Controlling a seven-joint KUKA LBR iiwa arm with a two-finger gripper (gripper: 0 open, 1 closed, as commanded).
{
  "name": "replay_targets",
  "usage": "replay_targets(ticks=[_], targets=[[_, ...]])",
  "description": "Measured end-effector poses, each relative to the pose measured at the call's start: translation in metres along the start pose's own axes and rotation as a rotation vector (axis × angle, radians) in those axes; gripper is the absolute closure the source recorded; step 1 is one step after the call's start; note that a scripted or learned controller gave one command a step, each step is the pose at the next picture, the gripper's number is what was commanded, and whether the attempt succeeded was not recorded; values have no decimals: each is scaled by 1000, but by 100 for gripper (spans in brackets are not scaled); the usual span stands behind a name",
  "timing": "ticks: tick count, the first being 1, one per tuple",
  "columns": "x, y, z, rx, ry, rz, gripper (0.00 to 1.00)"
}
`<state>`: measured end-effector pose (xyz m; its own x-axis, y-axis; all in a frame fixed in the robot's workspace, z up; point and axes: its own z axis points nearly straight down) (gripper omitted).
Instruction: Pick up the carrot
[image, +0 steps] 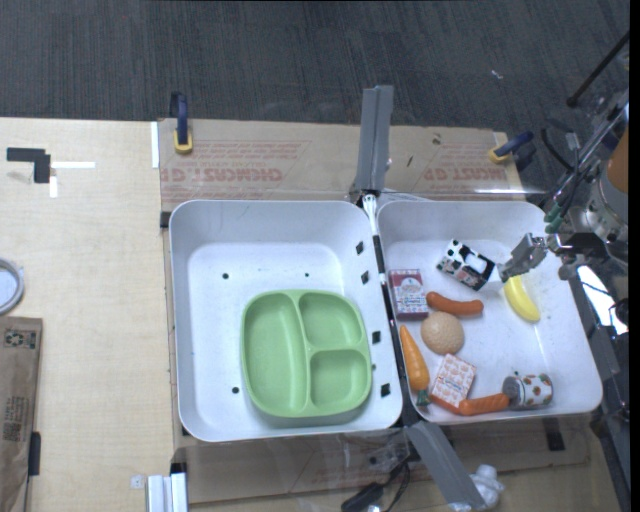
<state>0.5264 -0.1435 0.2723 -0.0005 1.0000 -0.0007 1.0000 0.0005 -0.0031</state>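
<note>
Carrot (413, 360) lying in the right bin (575, 330), close along its left wall, thin end toward the lower edge. Just beside it the beige ball (442, 332) and a small red and white box (452, 380). End effector (524, 256) hanging over the same bin, near the banana (521, 298), well apart from the carrot. Not possible to tell if wide or narrow. Holding nothing visible. In the left bin (200, 300), a green plate (300, 350).

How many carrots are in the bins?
2, both in the right bin. One carrot lies along the left wall, beside the divider. The other carrot lies near the front wall, partly under a small box.
</note>
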Motion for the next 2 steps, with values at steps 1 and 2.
replay_targets(ticks=[1,2], targets=[[53,-48,73,1,1,-137,0],[47,-49,161,1,1,-74,0]])
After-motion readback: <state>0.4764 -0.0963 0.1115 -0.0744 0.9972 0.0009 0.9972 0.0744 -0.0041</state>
